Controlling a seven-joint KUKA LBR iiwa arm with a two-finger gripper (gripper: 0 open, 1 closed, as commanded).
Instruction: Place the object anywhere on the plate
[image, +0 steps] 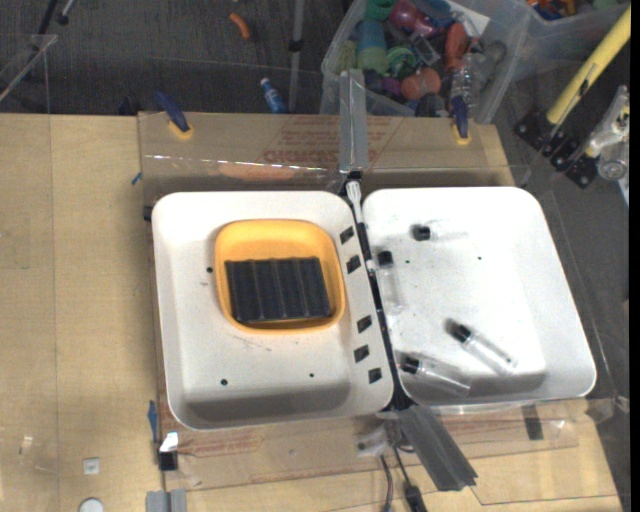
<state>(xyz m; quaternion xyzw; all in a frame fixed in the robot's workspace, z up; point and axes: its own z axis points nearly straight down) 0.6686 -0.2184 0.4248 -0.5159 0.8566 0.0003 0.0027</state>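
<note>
Presently I read the plate (226, 246) as an orange, rounded-square dish lying flat in the left bin (185, 310). A dark ribbed block (278, 290) lies on the plate, flat, filling most of its floor, with the orange rim showing on all four sides. The block's ribs run from the near side of the plate to its far side.

Right of the plate, a black divider strip (362, 300) with small tabs runs along the seam where the left bin meets the right bin (520, 230). Beyond that strip, well right of the plate, four small items lie apart from each other on the right bin's floor:

1. A clear tube with a black cap (478, 343), tilted, farthest right of the plate.
2. A second clear tube (430, 370), nearer the strip and toward the near edge.
3. A short capped piece (424, 233), level with the plate's far rim.
4. A small black piece (383, 259), just beside the strip.

None of these touches the plate.

Both bins rest on the wooden counter (70, 250). Behind the plate, two blue clamps (178, 122) sit at the counter's far edge, and farther back stands a clear tub of coloured toys (420, 40).

I cannot tell the state of the hand from this view.
</note>
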